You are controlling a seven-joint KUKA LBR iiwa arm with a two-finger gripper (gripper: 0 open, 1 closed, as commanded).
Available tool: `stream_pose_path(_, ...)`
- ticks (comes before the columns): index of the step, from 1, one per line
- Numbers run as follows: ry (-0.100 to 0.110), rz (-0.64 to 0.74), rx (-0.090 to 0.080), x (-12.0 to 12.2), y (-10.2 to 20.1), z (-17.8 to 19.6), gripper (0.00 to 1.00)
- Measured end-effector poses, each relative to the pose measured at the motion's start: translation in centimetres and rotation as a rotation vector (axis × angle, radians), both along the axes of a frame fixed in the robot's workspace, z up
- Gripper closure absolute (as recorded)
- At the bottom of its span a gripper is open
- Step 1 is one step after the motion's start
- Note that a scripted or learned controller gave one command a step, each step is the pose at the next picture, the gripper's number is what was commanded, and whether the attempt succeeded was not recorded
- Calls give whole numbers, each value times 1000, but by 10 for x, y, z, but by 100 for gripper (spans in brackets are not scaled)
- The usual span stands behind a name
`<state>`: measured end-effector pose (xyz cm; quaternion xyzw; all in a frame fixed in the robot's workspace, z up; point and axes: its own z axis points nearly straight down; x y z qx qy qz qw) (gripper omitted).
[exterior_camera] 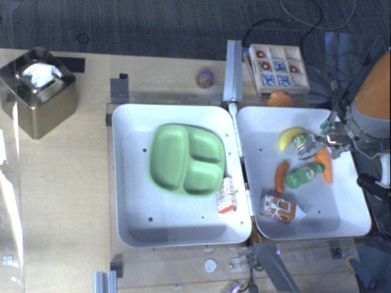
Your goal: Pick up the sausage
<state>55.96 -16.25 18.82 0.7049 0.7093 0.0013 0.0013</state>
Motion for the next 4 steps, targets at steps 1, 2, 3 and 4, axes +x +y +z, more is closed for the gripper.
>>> stream_pose_path(1,-8,399,-4,12,49,-98,0)
stream_pose_path(2,-6,166,-1,33,90,-2,0)
stream_pose_path(3,-4,259,-2,33,63,-92,0)
stream_pose_path(4,-13,192,-4,-1,67,-98,0)
